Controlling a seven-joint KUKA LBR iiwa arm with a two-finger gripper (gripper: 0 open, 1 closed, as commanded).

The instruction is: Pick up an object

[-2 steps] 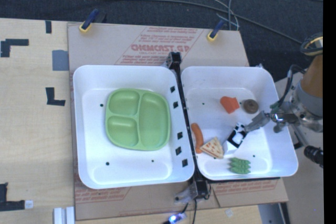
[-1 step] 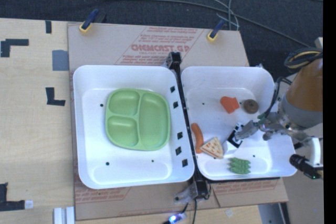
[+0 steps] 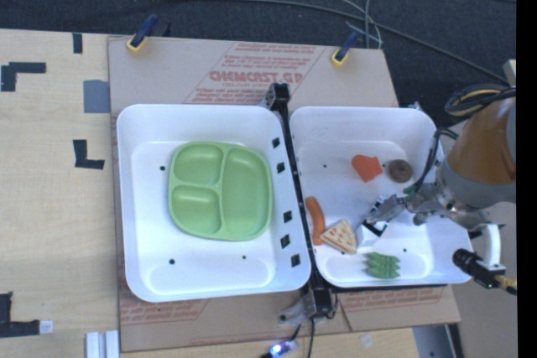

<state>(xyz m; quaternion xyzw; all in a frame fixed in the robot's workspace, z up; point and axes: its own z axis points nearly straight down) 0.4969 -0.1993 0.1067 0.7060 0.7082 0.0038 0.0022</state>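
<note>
The right bin point(image 3: 336, 123) holds several small items: an orange chunk point(image 3: 367, 167), a brown round piece point(image 3: 400, 170), an orange sausage shape point(image 3: 315, 215), a tan wedge like a pizza slice point(image 3: 341, 237) and a green leafy piece point(image 3: 383, 266). My gripper point(image 3: 379, 215) reaches in from the right and hangs low over the bin's middle, right of the wedge and above the green piece. Nothing shows between its tips, and its dark fingers are too small to read.
In the left bin point(image 3: 134, 180) lies a green divided plate point(image 3: 221, 189). A black divider point(image 3: 289, 180) runs between the bins. The arm's grey and orange wrist point(image 3: 482, 155) covers the right bin's right rim. Cables trail across the dark floor behind the cardboard.
</note>
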